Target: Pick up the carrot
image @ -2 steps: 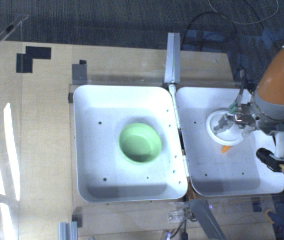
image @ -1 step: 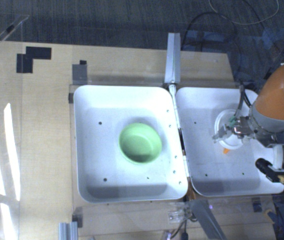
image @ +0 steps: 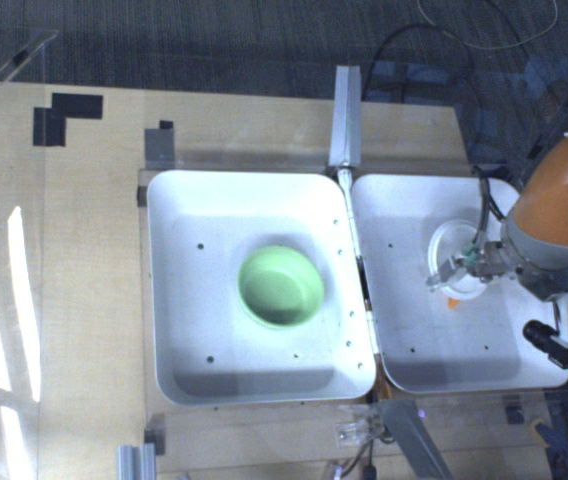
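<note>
In the right bin (image: 414,328), a small orange bit of the carrot (image: 452,303) shows on the white floor. The gripper (image: 456,268) hangs low right above it, near the bin's middle right, and covers most of what lies beneath. The grey arm with its orange band (image: 559,203) comes in from the right edge. I see nothing lifted off the floor.
A round green bowl (image: 281,285) sits in the middle of the left bin (image: 184,268). A pale, roundish clear object (image: 451,243) lies under or beside the gripper. A metal divider post (image: 345,118) stands between the bins at the back.
</note>
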Controlling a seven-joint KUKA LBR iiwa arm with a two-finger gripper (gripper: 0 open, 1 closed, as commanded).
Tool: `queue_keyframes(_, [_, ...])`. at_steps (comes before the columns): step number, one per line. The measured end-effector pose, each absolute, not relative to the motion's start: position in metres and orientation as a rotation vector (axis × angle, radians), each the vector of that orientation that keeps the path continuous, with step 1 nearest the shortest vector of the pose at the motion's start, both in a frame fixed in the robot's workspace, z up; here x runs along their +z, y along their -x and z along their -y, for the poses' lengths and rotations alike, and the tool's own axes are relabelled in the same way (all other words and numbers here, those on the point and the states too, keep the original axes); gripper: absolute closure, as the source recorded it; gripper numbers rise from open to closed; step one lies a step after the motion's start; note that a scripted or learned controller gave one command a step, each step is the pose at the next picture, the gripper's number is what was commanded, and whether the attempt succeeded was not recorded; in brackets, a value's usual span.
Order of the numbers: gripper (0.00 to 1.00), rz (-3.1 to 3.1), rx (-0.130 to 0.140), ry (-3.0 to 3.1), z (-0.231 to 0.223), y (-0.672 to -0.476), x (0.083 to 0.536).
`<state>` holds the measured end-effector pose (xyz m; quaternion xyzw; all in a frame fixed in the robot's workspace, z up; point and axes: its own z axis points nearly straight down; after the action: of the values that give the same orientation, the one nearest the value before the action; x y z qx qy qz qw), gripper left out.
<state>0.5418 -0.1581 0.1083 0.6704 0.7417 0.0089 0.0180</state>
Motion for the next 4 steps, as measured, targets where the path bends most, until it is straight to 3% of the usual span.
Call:
queue_keyframes(1, [0.0, -2.484, 0.02, -1.828, 0.162, -0.516, 0.104])
queue_keyframes(2, [0.0, -2.651, 0.0, -1.59, 0.17, -0.52, 0.103])
queue_keyframes(3, [0.0, -2.683, 0.006, -1.607, 0.203, -0.534, 0.09])
queue_keyframes(4, [0.0, -2.655, 0.009, -1.665, 0.145, -0.614, 0.088])
